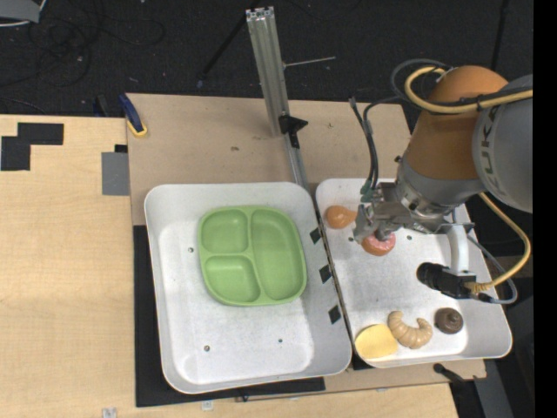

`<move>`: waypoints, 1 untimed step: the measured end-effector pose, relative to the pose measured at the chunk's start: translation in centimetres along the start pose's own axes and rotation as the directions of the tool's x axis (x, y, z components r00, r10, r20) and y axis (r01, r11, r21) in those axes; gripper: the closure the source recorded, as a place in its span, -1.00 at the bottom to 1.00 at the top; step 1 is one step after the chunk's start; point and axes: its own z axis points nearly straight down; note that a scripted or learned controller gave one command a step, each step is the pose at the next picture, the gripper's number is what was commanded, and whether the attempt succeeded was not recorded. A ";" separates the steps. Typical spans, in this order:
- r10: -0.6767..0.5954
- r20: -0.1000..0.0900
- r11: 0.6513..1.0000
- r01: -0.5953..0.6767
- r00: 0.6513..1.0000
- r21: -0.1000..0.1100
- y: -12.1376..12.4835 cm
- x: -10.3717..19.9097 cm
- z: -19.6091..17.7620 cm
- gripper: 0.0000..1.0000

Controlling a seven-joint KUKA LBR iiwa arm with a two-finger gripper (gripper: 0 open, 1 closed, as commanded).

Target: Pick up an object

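Gripper (377, 231) low in the right bin (487, 342), directly over a pink round object (380, 245) — touching or just above it, cannot tell which. Open or closed: cannot tell, wrist housing blocks the view. An orange round piece (338, 217) lies just beside, to the camera's left.

Step in hand, as I judge it: the descent/grasp phase on the pink object. No lift evident; nothing seen held. Next move calls for a firm close around the pink piece, then a straight vertical lift, keeping clear of the orange neighbour and the bin's dividing rim.

Other contents of the right bin, near its front edge: a yellow disc (376, 343), a tan croissant-shaped piece (411, 329) touching it, a small brown round piece (448, 321) — all well apart from the gripper.

Left bin (174, 355) holds a green divided plate (252, 256). Bench is light wood; an aluminium post (270, 68) stands behind the bins, dark floor beyond.
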 end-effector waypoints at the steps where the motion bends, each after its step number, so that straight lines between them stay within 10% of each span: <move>1: 0.000 0.001 1.000 0.000 1.000 0.000 1.5 5.4 0.8 1.00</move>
